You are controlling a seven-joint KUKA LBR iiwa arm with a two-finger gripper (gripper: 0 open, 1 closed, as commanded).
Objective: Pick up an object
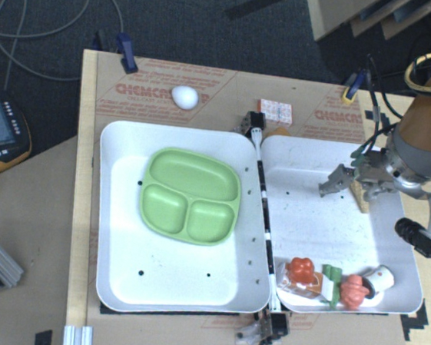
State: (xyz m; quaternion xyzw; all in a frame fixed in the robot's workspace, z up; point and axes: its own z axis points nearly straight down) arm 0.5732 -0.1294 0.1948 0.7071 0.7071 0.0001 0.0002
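Toys lie in a small heap at the near edge of the right bin [308, 171], and you may take any one of them for the task: a red and orange toy [301, 272], then a green and white piece [331, 282], then a pink toy [353, 292], and last a white piece with a dark end [379, 279]. They touch or almost touch each other, so the row runs left to right along the near wall of the bin. The gripper [351, 183] is in the same bin but near its far side, well apart from the heap, with bare white floor between. From the gripper the heap lies toward the near edge of the view, more or less straight toward the camera. The fingers seem spread, one pointing left and one downward, and nothing is between them; I judge the gripper as open and holding nothing. You will probably need to bring it toward the near wall and then down. The crowding and the closeness of the wall could make a clean grip difficult. In the left bin [112, 195] a green divided plate [191, 196] rests, and a white egg [184, 96] lies on the cardboard behind that bin.
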